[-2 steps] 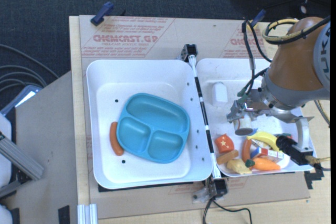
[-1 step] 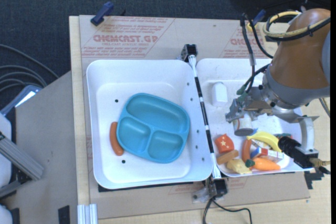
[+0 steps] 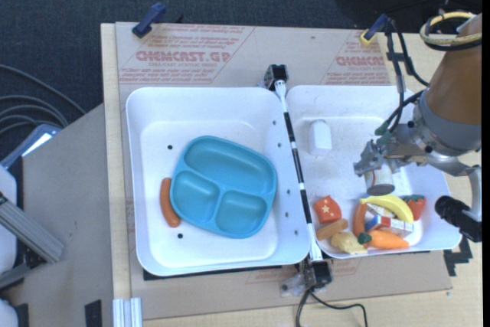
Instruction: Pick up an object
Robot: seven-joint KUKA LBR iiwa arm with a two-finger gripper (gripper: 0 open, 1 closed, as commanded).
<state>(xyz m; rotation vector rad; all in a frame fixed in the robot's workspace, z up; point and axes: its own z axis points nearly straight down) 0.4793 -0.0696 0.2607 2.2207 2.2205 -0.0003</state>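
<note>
Two white bins sit side by side on my bench. Left bin (image 3: 145,180): one blue divided tray (image 3: 223,185), one orange-red sausage-like piece (image 3: 169,202) lying just beside the tray's left edge. Right bin (image 3: 337,99): one small white block (image 3: 320,135) toward the back; one heap of toy food at the front corner, comprising a banana (image 3: 390,205), a carrot (image 3: 387,240), a red piece with a star mark (image 3: 328,208) and several smaller items I cannot name. My tool (image 3: 377,168) hangs over the right bin; whether it is open or closed I cannot tell, and I see nothing held in it. Key relation: the banana lies just in front of the tool, long axis across the bin, so I judge the next move a short drop forward.
</note>
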